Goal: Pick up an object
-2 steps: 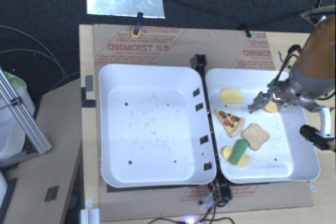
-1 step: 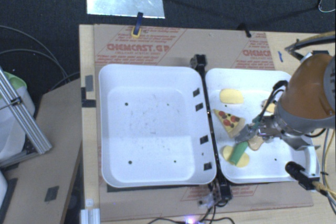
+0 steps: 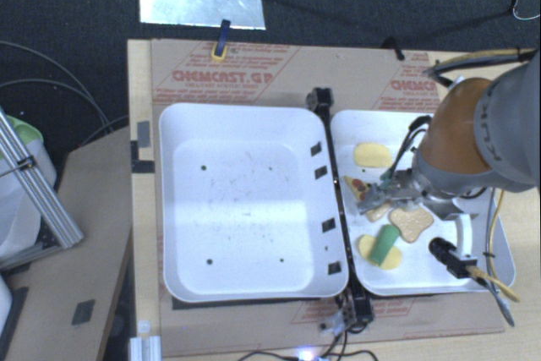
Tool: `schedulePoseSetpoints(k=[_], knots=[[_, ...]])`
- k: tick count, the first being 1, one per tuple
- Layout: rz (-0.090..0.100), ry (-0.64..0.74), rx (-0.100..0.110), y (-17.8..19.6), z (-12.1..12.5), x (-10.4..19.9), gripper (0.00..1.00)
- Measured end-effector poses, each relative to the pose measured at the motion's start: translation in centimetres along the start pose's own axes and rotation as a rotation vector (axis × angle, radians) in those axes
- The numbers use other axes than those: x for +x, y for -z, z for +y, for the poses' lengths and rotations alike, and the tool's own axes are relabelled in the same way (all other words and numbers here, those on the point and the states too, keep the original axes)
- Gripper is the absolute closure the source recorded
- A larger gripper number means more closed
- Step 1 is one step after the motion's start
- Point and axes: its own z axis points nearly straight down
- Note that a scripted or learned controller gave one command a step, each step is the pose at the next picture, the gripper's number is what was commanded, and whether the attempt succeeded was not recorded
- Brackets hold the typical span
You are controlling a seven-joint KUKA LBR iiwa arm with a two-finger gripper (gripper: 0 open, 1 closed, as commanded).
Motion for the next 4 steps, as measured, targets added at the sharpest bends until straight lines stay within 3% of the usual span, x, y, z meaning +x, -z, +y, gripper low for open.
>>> schedulePoseSetpoints(k=[1, 2, 3, 4], knots=[[-0.002, 0.001, -0.009, -0.2, 10.0, 0.4, 0.0], [0.0, -0.001, -0.003, -0.3, 12.9, 0.8, 0.0], [-0.001, -0.001, -0.002, -0.3, 12.8, 1.1, 0.0], [0.003, 0.002, 0.008, 0.9, 12.8, 1.2, 1.0]])
